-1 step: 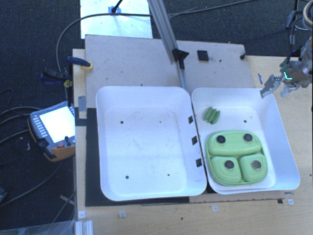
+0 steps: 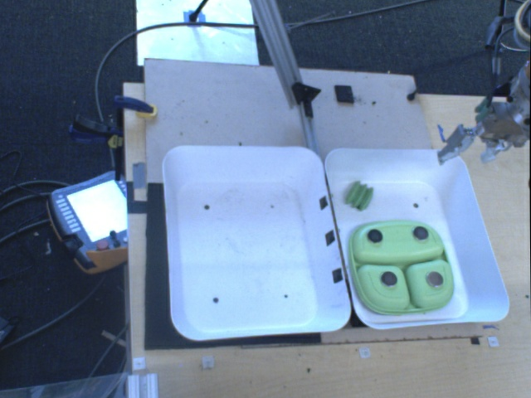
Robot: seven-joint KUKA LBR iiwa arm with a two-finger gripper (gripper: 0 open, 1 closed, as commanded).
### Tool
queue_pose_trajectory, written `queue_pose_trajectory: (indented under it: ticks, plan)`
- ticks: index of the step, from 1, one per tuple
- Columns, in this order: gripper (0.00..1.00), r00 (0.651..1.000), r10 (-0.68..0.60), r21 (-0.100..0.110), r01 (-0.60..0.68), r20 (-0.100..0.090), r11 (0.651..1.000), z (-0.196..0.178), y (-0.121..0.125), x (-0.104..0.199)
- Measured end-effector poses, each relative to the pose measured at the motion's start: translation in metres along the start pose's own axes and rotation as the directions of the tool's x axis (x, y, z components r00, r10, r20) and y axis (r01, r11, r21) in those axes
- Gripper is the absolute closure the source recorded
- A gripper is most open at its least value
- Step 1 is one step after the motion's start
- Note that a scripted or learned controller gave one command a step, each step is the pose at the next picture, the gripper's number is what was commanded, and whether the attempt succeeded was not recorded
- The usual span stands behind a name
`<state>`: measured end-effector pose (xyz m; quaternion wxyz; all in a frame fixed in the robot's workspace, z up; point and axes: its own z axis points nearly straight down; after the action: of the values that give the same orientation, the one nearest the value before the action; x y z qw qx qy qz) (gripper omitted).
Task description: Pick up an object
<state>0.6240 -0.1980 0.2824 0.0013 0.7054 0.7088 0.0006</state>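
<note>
Two green objects lie in the right bin (image 2: 477, 222). A small ridged green piece (image 2: 359, 195) sits near the bin's far left corner. A large light-green moulded block (image 2: 402, 266) with three rounded lobes, each with a dark dot, fills the bin's near half. My gripper (image 2: 472, 145) hangs over the bin's far right corner, well apart from both objects. It is open, with nothing between its metal fingers (image 2: 452, 145).
The left bin (image 2: 241, 239) adjoins the right one, with black clips (image 2: 329, 237) along the shared rim. A slanted metal pole (image 2: 278, 40) and a small black block (image 2: 343, 94) stand behind the bins. A teach pendant (image 2: 90, 218) lies off the bench at left.
</note>
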Motion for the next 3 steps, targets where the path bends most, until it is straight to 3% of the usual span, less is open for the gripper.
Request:
queue_pose_trajectory:
  ticks: [3]
  plan:
    - [0.00,1.000,0.000,0.004,0.000,-0.001,1.000,0.164,-0.012,0.016]
